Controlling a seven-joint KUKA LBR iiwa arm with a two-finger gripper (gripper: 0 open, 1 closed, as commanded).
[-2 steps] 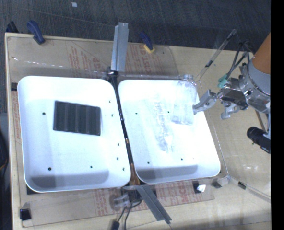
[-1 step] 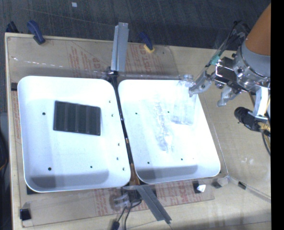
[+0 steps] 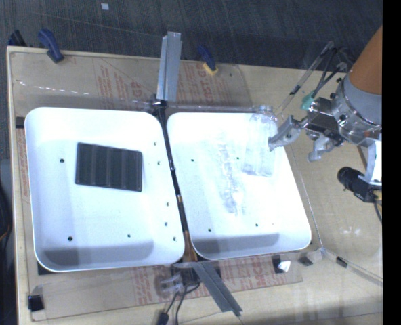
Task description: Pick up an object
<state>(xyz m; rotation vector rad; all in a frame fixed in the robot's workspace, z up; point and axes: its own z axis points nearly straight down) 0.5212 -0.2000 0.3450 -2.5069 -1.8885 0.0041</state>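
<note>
The pincer (image 3: 297, 139) hangs at the frame's right, over the right bin's (image 3: 282, 239) edge. Its grip state cannot be told. A dark pad (image 3: 109, 167) lies in the left bin (image 3: 45, 242).

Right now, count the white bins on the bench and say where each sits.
2. The left bin holds a dark ridged block; the right bin sits beside it, nearer the gripper, with clear plastic pieces inside.

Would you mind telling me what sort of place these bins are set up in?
Most likely a robotics lab bench for grasping trials. Two white bins, left and right, sit side by side on a board held by blue clamps, and a cabled arm's gripper hangs over the right bin.
</note>
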